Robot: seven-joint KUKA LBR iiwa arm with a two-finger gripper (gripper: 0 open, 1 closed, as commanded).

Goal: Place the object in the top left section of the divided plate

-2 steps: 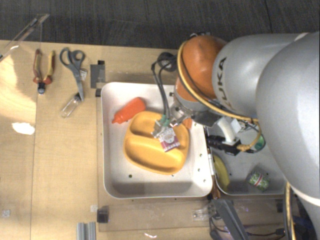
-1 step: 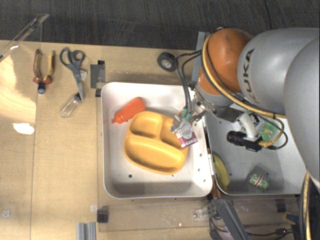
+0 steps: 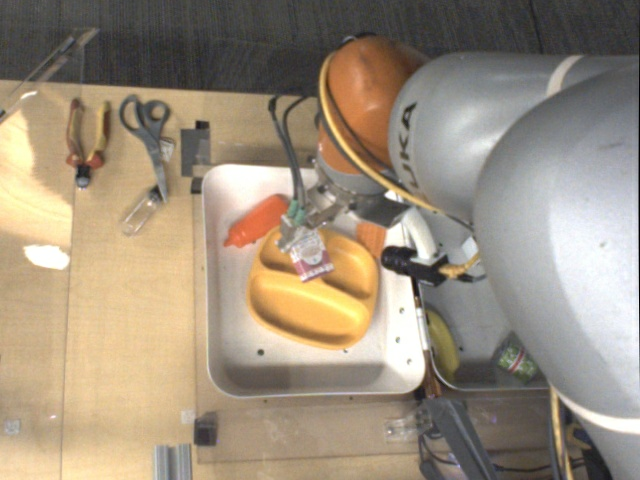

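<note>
A yellow divided plate [image 3: 315, 308] lies in the left white bin [image 3: 225, 358]. My gripper [image 3: 301, 230] hangs over the plate's upper left section, reaching in from the right. A small white and pink packet [image 3: 313, 259] sits tilted directly below the gripper tip, over the rim between the plate's upper sections, and its top end meets the gripper. Whether the packet rests on the plate or hangs from the gripper cannot be made out.
An orange bottle [image 3: 255, 221] lies in the left bin, touching the plate's upper left edge. Another orange item [image 3: 372, 236] sits by the plate's upper right. The right bin holds a banana [image 3: 443, 343] and a green item [image 3: 515, 360]. Scissors [image 3: 152, 138] and pliers [image 3: 85, 140] lie on the bench to the left.
</note>
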